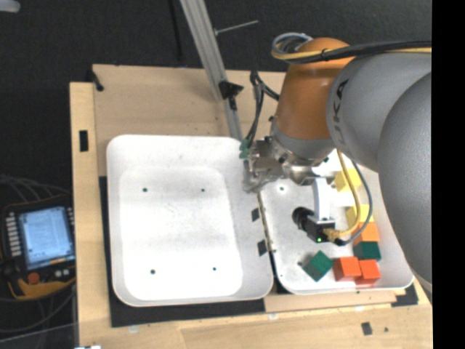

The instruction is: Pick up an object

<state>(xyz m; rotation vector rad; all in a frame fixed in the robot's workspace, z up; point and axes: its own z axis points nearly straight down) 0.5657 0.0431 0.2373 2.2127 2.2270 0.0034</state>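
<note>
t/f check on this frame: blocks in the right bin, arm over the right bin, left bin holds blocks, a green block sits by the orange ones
1. The coloured blocks lie in the right bin. True.
2. The arm reaches over the left bin. False: it hangs over the right bin.
3. The left bin holds a pile of blocks. False: the blocks are in the right bin, near its lower right corner.
4. A green block lies just left of the orange blocks. True.
</note>
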